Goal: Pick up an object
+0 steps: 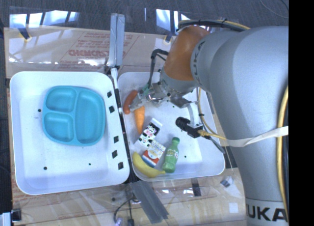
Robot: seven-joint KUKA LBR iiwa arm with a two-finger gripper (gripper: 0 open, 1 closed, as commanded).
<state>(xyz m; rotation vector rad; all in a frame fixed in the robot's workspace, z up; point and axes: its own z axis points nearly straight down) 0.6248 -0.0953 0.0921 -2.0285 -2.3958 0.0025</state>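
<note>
Grey arm (245,87) reaching in from the right, orange band above wrist, wrist bent down-left

in the right bin lie a carrot (140,119), sausage (129,101), banana (146,169) and green bottle (170,156).

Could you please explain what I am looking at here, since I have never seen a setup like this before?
This is one picture, from a camera fixed above a bench and looking down at a slant. The big grey shape on the right is a robot arm, with an orange band above its wrist. At its tip sits a gripper with two fingers for picking things up; I cannot tell whether it grips anything.

On the bench stand two shallow white bins side by side. The left bin holds a blue divided plate. The right bin holds toy food: a carrot, a sausage, a banana, a green bottle and a small carton. The gripper hangs over the carrot and sausage, at the far end of that bin.
</note>
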